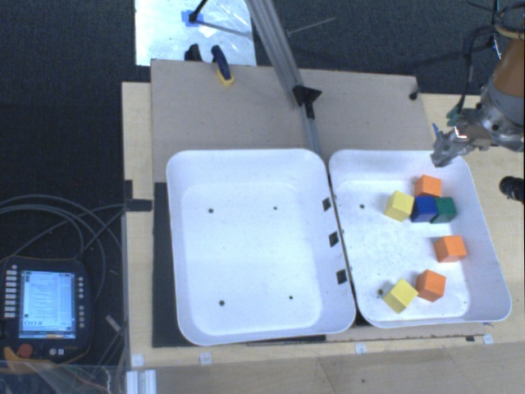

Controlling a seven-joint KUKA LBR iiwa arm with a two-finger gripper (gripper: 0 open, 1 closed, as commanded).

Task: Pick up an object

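While the gripper (444, 152) hangs over the right bin's (484, 310) far corner, finger state cannot be told. Contents: seven blocks; nearest, orange block (427, 185) touching the blue (423, 209). Advice: choose the lone orange block (449, 248), fingers straddling its free sides.

**Left bin open, right bin crowded**

The left bin (254, 245) has a bare floor, open from above. In the right bin (361, 245), four blocks (422, 203) touch in a tight cluster near the far wall. An orange block (449, 248) stands apart. A yellow block (400, 295) and another orange (431, 285) sit just beside each other.
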